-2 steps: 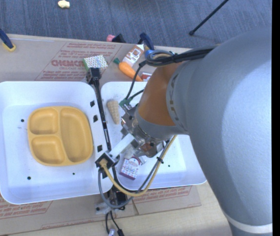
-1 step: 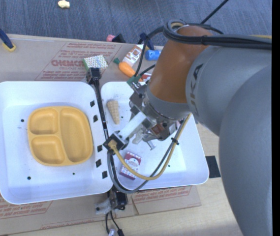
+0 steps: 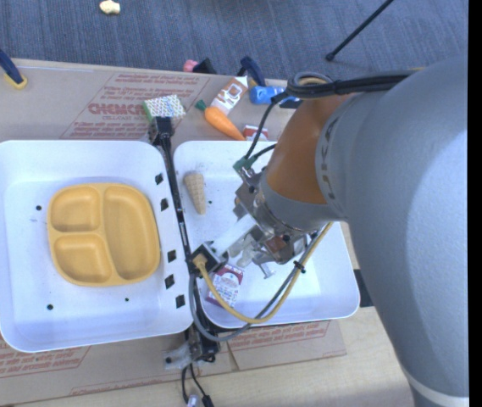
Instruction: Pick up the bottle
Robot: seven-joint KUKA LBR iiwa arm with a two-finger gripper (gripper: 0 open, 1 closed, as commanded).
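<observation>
A small white bottle with an orange label [image 3: 230, 94] lies on the cardboard behind the right bin [image 3: 338, 299], outside it. My gripper [image 3: 239, 259] is low in the right bin's front left part, far from that bottle. A red and white packet-like thing [image 3: 227, 286] lies just in front of the gripper, partly under it. I cannot make out whether anything sits between the gripper's tips.
An orange carrot [image 3: 222, 123] lies beside the bottle. A tan ice-cream cone [image 3: 196, 191] rests in the right bin's back left. The left bin [image 3: 12, 227] holds a yellow divided plate [image 3: 103, 232]. A patterned block [image 3: 163, 107] and blue clamps [image 3: 262, 93] sit on the cardboard.
</observation>
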